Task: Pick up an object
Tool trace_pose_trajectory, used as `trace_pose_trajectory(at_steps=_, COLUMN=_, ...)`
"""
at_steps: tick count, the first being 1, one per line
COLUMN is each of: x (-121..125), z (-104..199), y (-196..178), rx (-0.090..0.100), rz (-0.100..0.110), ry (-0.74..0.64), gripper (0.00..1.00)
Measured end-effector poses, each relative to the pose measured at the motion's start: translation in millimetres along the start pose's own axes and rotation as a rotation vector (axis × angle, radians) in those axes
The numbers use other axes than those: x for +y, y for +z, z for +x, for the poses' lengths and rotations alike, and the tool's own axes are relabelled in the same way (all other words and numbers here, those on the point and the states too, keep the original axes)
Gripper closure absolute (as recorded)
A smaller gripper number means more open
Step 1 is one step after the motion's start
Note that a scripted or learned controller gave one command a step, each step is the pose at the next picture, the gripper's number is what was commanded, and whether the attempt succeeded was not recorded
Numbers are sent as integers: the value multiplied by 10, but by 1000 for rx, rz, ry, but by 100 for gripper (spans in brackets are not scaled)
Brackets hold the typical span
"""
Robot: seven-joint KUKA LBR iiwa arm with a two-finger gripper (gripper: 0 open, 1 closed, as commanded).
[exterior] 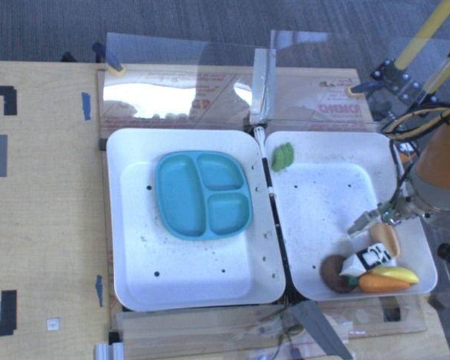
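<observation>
Gripper: the gripper (367, 222) hung low over the right bin (315, 201), its fingers spread apart and empty, one metal fingertip (355, 227) jutting left.
Targets: toy foods were heaped in that bin's near right corner, just beside the gripper: a tan bread roll (385, 237), a brown round piece (333, 271), an orange carrot (377, 283), a yellow banana (398, 274) and a white tagged piece (370, 258), all touching.
Likely reason: the gripper probably hovered there to take the nearest piece.
Stray: a green leafy toy (283, 156) lay well apart at the far left edge.
Left bin: the left bin (135, 201) held a blue divided plate (204, 194).
Surface: both white bins looked speckled; they sat on a pale wood bench (45, 201) over grey flooring.
</observation>
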State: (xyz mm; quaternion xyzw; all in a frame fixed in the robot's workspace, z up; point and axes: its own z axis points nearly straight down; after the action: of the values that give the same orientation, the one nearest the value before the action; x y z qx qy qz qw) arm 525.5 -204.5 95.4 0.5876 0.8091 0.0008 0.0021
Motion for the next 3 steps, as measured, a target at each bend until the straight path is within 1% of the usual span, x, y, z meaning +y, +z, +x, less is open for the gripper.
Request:
trace_pose_trajectory(at_steps=1, x=229, z=-140, y=-8, rx=9, rz=2, ry=49, gripper=0)
trace_pose_trajectory(at_steps=2, x=-328, z=50, y=53, rx=16, rz=-11, ry=230, gripper=0)
trace_pose_trajectory(at_steps=3, x=-351, z=-4, y=-40, rx=0, rz=-11, ry=235, gripper=100)
